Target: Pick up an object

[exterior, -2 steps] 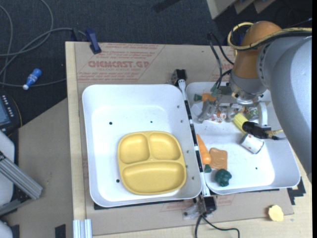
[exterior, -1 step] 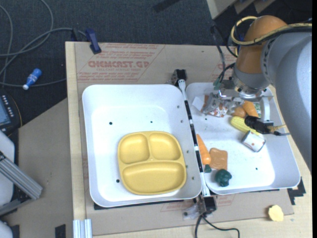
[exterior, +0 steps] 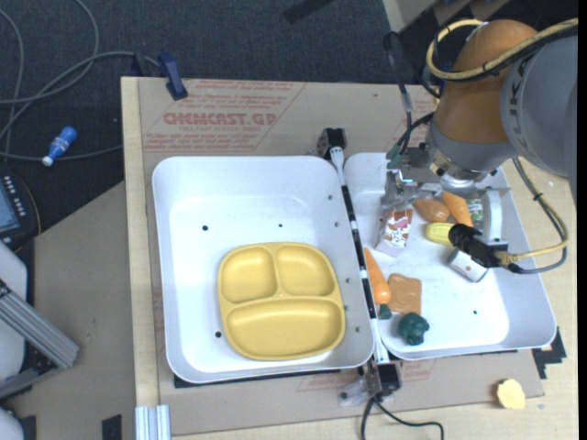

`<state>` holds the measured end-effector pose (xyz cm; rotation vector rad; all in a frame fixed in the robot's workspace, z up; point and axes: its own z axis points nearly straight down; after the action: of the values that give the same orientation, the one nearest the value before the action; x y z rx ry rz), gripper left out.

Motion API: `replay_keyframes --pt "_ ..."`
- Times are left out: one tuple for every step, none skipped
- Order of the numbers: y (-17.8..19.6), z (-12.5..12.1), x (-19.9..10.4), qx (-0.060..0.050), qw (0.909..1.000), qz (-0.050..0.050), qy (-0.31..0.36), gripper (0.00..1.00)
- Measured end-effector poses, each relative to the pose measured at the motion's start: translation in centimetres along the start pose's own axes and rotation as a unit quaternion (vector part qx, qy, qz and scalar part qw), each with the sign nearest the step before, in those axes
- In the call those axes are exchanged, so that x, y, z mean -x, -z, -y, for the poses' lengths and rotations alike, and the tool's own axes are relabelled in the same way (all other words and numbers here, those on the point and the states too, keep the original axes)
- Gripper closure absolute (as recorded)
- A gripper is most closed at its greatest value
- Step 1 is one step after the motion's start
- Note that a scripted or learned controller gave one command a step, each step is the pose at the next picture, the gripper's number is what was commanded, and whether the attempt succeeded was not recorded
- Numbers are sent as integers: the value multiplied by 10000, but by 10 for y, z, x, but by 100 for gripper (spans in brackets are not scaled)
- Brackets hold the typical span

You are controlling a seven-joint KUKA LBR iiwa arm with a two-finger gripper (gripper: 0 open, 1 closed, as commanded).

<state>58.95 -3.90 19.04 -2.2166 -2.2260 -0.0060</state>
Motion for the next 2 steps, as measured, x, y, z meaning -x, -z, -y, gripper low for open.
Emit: replay_keyframes --pt "-6 10 -11 -30 10000 10 -14 100" --pt "-6 10 -11 -25 10000 10 -20 0"
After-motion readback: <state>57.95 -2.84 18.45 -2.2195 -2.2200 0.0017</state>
